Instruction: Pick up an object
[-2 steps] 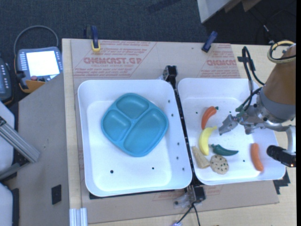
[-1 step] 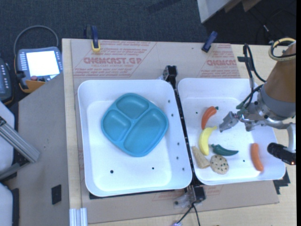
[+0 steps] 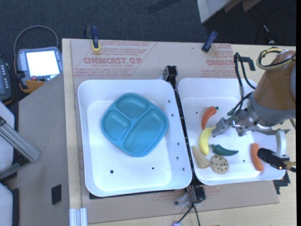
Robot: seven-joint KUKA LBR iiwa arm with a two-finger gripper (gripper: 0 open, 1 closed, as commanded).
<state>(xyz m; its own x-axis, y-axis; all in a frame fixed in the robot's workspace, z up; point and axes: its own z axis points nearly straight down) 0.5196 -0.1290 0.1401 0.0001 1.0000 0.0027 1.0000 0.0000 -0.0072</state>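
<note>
Jaws: the jaws (image 3: pixel 220 128) reach in over the right bin (image 3: pixel 188 98) from its right side, just above the banana; whether they are open or closed cannot be told, and nothing shows between them.
Banana: the banana (image 3: pixel 204 141) lies just beside the tip, long axis running from the bin's far side toward its near edge, slightly curved.
Red pepper: the red pepper (image 3: pixel 208 116) lies just beyond the banana, tilted, stem end pointing far-right.
Green pepper: the green pepper (image 3: pixel 224 149) points toward the right wall.
Near edge: a cracker (image 3: pixel 201 157) and a cookie (image 3: pixel 219 164) sit close together by the near rim.
Right wall: a carrot (image 3: pixel 257 156) lies along it, under the arm.
Open room: bare floor lies in the right bin's far-left corner.
Left bin: the left bin (image 3: pixel 89 102) carries a blue divided plate (image 3: pixel 135 124), with bare floor toward its near edge.
</note>
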